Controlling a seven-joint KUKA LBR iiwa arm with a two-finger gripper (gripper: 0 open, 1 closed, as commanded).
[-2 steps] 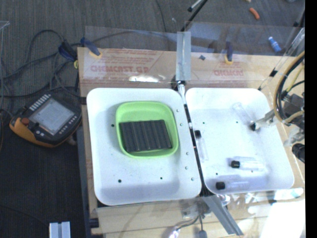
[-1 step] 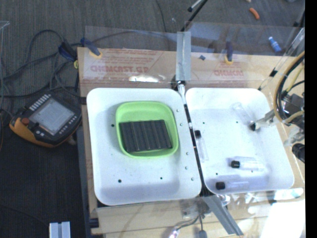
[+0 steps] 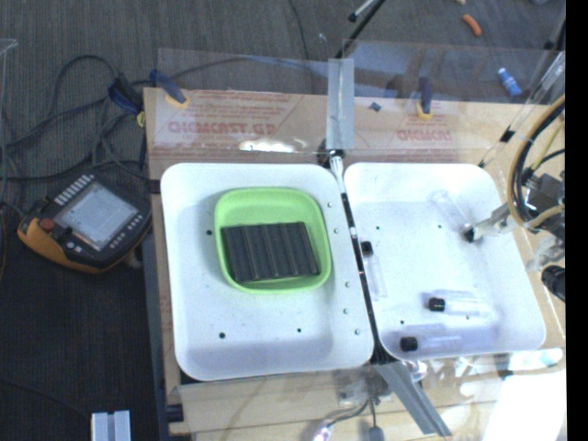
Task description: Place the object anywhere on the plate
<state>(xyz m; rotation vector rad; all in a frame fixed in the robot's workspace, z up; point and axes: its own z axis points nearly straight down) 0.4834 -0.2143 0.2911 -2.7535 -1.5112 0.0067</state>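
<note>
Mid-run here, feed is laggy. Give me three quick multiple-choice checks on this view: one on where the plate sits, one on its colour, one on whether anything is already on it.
1. Which bin holds the plate?
A. The left bin of the view
B. The right bin of the view
C. It straddles both bins

2. What colour is the plate?
A. Orange
B. Light green
C. Blue

3. What is the state of the plate?
A. Flipped upside down
B. Bare
C. A dark ribbed object lies on it

Key:
1. A: the plate sits inside the left bin, apart from the right bin.
2. B: its rim and raised sides show light green against the white bin.
3. C: the dark ribbed object lies flat within the plate's rim, while several small clear tubes with dark caps lie in the right bin.
</note>
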